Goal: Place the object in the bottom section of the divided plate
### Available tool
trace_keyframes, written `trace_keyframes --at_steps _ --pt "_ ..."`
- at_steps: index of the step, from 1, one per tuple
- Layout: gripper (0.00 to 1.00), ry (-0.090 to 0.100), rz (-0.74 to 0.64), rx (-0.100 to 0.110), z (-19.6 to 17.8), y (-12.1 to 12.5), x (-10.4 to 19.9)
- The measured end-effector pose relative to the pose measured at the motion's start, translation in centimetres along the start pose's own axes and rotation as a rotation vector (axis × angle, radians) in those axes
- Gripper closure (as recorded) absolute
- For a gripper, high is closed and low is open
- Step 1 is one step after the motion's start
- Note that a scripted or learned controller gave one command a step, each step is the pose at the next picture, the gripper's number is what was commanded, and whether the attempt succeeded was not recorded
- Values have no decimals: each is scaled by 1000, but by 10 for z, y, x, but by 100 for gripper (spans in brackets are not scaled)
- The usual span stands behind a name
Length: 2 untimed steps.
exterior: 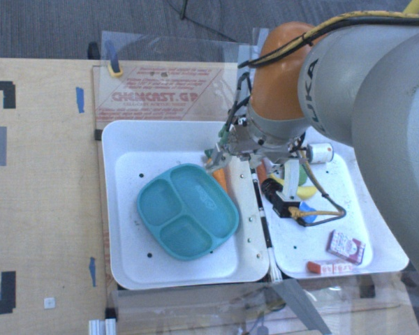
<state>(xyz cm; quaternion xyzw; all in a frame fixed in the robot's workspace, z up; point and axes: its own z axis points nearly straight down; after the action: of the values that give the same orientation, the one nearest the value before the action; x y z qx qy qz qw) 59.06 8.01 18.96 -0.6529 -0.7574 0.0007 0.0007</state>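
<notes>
I see the orange object [221,178], maybe a carrot toy, at 2 o'clock of the teal divided plate [188,211], under the gripper [216,160]. Whether it is gripped, I cannot tell. It looks light and slippery; I would take its middle.

Light wooden bench [42,208], two white bins side by side, left bin [119,187], right bin [377,246]

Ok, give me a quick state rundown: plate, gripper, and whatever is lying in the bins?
Plate: flat in left bin, tilted, sections bare.
Gripper: low over plate's upper right edge, fingers hidden.
Orange piece: under the gripper, beside plate rim; held or not, cannot tell.
Pink packet: lying flat in right bin.
Red block: lying near right bin's front edge.
</notes>
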Motion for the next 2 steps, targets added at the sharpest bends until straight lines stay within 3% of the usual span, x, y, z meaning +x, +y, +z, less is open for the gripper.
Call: trace_keyframes --at_steps 1,2 --pt "100 -1 -2 -3 -10 1 1" --pt "100 0 133 1 6 -89 -29"
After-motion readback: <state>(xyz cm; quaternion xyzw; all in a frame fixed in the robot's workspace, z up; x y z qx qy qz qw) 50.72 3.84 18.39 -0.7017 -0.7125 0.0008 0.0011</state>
